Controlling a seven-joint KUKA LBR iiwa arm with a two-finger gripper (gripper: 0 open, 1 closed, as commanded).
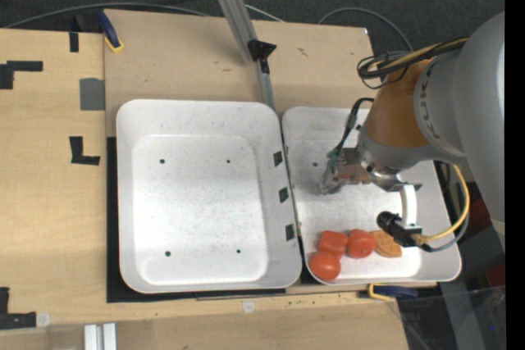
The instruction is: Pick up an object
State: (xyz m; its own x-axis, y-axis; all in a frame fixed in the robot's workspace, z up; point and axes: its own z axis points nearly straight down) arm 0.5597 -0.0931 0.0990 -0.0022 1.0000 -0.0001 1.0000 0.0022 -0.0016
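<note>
- The right bin [312,127] is the landmark: at its near rim lie three red objects and a tan one in a row.
- Nearest the camera is one red object [326,265], by the bin's near-left corner; a second red object [332,242] touches it just beyond, and a third [360,243] sits beside that one to the right.
- The tan, flattish object [386,245] lies to the right of the third red piece, touching it or nearly so.
- Farther in, over the middle of the right bin's floor, the gripper [332,180] points down, well apart from the row of objects; nothing shows between its fingers, and whether they are spread or pressed together cannot be told.
- Cables and a black fitting hang from the wrist above the bin's right side.
- To the left of the right bin, touching it edge to edge, stands the left bin [197,188].
- Beyond the right bin's far-left corner a grey metal pole [234,0] slants up over the bench.
</note>
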